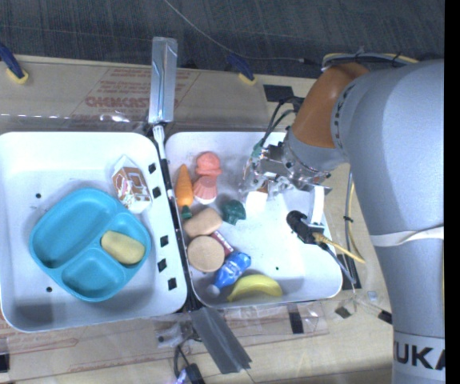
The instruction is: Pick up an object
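Arm reaches in from the right, gripper (263,176) low over the upper middle of the right bin (326,274). Cannot tell how wide the jaws stand or whether they have hold of anything; the wrist hardware hides them. Candidate objects crowd the bin's left wall: orange carrot (184,187), pink piece (207,173), dark green piece (234,210) nearest the gripper, tan round items (204,238), blue item (231,269), banana (254,287) at the front wall. Judgement: crowding leaves little room around each, so the green piece, standing a little apart, looks the easiest target. Left bin (6,214) holds a blue divided plate (62,238) with a yellow lump (123,247), plus a small packet (130,184).
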